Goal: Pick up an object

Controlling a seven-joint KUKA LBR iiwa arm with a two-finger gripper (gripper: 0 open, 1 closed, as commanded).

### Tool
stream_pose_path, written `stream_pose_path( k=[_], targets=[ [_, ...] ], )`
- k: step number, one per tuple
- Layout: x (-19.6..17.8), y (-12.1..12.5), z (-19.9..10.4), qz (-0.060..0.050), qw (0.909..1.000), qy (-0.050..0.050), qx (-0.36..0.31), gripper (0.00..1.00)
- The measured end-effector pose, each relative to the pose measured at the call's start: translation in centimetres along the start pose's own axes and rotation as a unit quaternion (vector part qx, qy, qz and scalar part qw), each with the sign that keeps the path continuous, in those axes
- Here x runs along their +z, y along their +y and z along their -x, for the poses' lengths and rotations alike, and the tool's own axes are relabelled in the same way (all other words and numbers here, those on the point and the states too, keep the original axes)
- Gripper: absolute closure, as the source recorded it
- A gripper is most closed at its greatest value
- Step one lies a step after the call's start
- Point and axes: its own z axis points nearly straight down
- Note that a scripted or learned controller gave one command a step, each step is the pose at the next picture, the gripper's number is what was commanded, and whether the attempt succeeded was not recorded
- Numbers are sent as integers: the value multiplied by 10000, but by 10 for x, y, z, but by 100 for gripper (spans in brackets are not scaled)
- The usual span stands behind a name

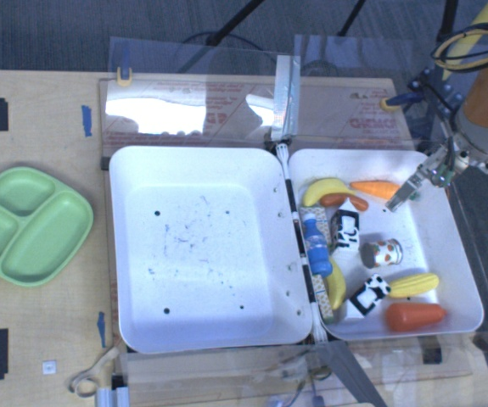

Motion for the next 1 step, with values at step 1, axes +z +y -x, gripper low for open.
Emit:
stream_pose_path(
  k=[1],
  targets=[
    [87,21,44,-64,9999,128,85,0]
  ],
)
